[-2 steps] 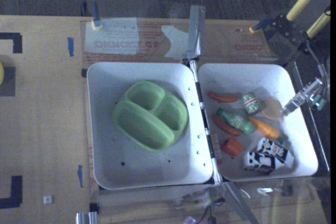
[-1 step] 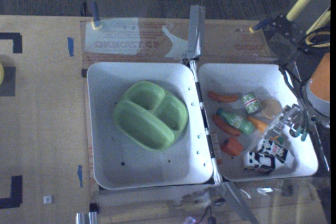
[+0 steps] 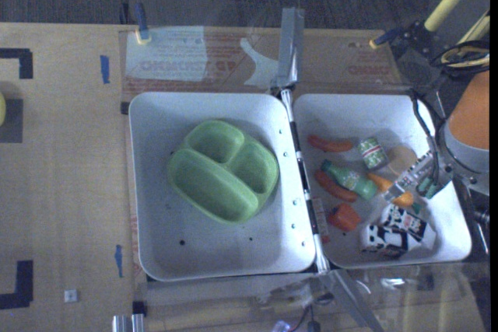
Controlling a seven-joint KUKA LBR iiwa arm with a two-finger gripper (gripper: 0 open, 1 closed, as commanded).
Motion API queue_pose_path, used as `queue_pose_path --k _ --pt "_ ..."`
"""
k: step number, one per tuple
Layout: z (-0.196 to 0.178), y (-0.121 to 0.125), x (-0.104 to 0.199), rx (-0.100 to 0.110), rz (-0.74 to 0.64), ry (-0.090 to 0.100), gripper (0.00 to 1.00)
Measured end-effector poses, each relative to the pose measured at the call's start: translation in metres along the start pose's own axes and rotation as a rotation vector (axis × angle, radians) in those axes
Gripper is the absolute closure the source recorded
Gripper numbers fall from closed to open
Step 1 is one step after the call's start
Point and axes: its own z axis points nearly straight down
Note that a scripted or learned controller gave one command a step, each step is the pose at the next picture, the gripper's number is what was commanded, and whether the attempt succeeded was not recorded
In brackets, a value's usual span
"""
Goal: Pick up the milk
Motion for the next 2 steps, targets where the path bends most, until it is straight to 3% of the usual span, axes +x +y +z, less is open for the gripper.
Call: queue_pose_path --k 1,2 --pt "-0.021 0.034 0.062 0.001 0.039 0.001 1.00" --pt "0.094 -0.012 0.007 -0.003 0.005 -0.007 1.00"
